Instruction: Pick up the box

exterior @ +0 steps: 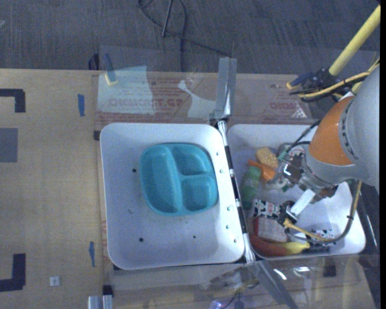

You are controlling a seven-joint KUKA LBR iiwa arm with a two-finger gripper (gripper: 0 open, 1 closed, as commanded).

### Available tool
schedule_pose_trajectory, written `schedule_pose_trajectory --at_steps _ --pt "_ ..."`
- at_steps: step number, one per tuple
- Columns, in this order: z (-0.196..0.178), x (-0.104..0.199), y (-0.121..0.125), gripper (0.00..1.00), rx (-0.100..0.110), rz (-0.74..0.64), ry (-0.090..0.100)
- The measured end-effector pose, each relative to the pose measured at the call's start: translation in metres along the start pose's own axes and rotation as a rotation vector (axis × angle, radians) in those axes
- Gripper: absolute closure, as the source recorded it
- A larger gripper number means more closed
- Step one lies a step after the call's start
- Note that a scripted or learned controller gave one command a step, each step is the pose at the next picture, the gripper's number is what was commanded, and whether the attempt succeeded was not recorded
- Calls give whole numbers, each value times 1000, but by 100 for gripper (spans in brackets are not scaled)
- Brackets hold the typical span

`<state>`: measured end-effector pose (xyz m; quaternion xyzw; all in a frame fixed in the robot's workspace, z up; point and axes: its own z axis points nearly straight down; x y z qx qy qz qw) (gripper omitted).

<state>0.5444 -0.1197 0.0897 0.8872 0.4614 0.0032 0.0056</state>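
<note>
We see a light wooden desk [48, 181] with black corner marks [15, 99] and strips of blue tape [81, 104] on its surface. Beyond its far edge lies dark grey carpet [72, 30], with black cables [166, 18] trailing across it. The lighting is even, and clear plastic sheeting [151, 96] reflects it faintly.

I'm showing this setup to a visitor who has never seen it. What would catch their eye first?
Likely the turquoise divided plate, alone in the middle of the left bin. Next, the grey arm's orange band at right, above the right bin, where small items crowd together, a banana among them.
</note>
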Motion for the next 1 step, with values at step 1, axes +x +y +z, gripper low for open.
schedule_pose_trajectory --at_steps 1 --pt "-42 -89 -6 0 16 -238 1"
